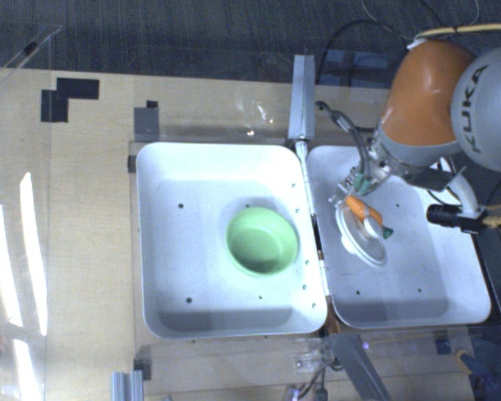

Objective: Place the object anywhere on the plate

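Camera view: left bin (163, 224) holds a green bowl (262, 240); right bin (434, 299) holds a plate (361, 242) bearing a carrot (363, 210) (gripper (361, 180) state unclear).

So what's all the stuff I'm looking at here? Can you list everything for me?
Bins: two, white, side by side on the bench; left bin, right bin.
Bowl: one, light green, in the left bin, right of its centre.
Plate: one, white, in the right bin, near its left wall.
Carrot-like object: one, orange with a green end, lying on the plate.
Bench: one, pale wood, under both bins.
Arm: one, grey and orange, reaching in from the right.
Gripper: one, just above the orange object.
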{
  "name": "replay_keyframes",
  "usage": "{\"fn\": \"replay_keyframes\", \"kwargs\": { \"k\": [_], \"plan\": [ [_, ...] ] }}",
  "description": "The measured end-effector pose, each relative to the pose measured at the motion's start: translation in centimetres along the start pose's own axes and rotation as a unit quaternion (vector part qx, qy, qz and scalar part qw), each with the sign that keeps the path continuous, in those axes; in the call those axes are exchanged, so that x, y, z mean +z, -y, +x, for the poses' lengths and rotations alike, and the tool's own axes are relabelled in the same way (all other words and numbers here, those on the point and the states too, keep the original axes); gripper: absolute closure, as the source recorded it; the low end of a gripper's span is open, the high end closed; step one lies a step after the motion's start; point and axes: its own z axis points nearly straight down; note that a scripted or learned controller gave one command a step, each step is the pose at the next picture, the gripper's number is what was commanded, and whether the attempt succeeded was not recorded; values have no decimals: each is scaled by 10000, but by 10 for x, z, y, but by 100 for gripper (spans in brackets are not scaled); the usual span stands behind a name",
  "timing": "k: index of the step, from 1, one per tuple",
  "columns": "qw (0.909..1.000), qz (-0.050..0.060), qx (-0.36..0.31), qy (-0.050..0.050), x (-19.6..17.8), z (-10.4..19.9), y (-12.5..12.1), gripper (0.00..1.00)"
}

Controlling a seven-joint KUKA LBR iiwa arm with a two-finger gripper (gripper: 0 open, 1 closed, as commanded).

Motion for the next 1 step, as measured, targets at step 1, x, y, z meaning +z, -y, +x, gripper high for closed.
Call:
{"fn": "replay_keyframes", "kwargs": {
  "k": [1],
  "plan": [
    [9940, -9, -1097, 7, -17, 75, -8, 100]
  ]
}}
